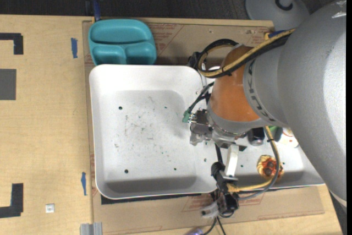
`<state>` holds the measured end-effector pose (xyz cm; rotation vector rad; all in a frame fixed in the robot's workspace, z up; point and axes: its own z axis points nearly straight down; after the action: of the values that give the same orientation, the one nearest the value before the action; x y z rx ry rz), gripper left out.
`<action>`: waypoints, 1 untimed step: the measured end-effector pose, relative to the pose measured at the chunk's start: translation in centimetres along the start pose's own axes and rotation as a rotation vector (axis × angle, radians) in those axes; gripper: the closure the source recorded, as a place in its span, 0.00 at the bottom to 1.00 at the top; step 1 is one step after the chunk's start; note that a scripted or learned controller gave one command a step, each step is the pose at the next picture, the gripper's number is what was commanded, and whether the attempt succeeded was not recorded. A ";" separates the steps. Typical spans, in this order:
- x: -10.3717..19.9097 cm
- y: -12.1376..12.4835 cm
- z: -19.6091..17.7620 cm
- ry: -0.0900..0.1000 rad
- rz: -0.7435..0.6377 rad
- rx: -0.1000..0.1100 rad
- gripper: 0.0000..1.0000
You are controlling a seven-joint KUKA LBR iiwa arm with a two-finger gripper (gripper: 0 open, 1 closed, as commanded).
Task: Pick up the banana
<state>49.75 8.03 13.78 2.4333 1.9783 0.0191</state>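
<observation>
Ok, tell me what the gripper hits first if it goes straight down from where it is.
Probably the white floor of the right bin, close to its left wall. The gripper hangs there under the orange band, largely hidden by the arm, so depth is uncertain.

The grey arm (286,80) hangs over the right bin (291,170), beside the left bin (110,135).

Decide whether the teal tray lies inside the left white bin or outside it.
Outside. The teal tray sits on the bench, just beyond the left white bin's far rim.
</observation>
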 end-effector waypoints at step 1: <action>0.2 -0.1 0.2 -0.005 -0.037 -0.003 1.00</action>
<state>49.67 8.28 13.60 2.3923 2.0196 0.0162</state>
